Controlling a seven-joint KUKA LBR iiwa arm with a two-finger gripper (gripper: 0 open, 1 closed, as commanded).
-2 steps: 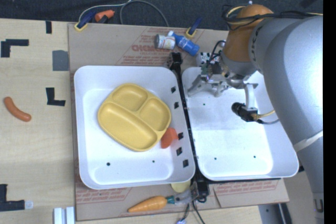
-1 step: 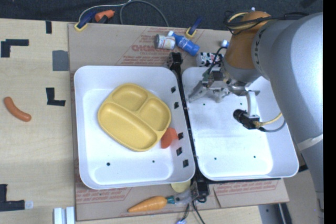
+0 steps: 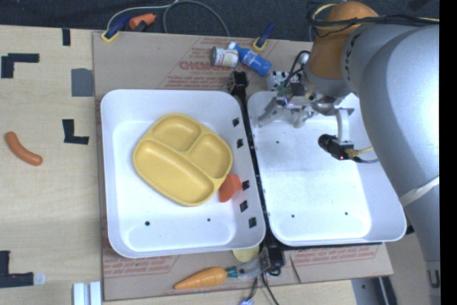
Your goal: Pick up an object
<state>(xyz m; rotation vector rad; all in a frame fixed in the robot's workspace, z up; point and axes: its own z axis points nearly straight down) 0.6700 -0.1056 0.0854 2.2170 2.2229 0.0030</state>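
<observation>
Whether the jaws stood wide or narrow could not be told as the gripper (image 3: pixel 291 111) hung over the right bin's (image 3: pixel 321 225) far corner, well apart from the yellow divided plate (image 3: pixel 182 157) and orange piece (image 3: pixel 229 188) in the left bin (image 3: pixel 118 225), so an approach looked due next.

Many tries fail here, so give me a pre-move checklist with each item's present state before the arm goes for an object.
1. Pincer over a bin: ok, it sits at the right bin's far edge.
2. Object held already: cannot tell.
3. Target inside a bin: ok, the yellow divided plate and a small orange piece lie in the left bin.
4. Pincer above a target: not ok, both lie across the divider.
5. Orange piece free to grasp: not ok, it touches the plate's rim.
</observation>
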